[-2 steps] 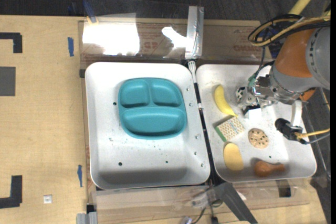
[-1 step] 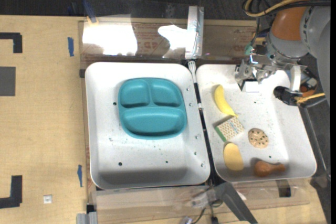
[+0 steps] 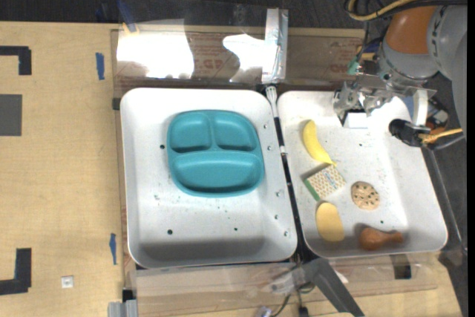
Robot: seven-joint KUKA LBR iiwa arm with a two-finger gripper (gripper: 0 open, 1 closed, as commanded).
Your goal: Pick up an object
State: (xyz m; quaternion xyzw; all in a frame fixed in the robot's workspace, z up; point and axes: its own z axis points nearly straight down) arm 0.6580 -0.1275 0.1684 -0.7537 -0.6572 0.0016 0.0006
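Observation:
In the right bin (image 3: pixel 415 182) lie a yellow banana (image 3: pixel 315 142), a patterned green-edged sponge block (image 3: pixel 324 181), a round tan cookie (image 3: pixel 364 194), a yellow oval piece (image 3: pixel 329 221) and a brown drumstick-shaped piece (image 3: pixel 380 237). My gripper (image 3: pixel 358 105) hangs over the bin's far edge, up and to the right of the banana, and apart from every object. Nothing shows between its fingers.
The left bin (image 3: pixel 148 219) holds a teal divided plate (image 3: pixel 215 151). A clear plastic panel (image 3: pixel 200 48) stands behind the left bin. The arm's grey body and orange band (image 3: pixel 415 33) with cables fill the upper right.

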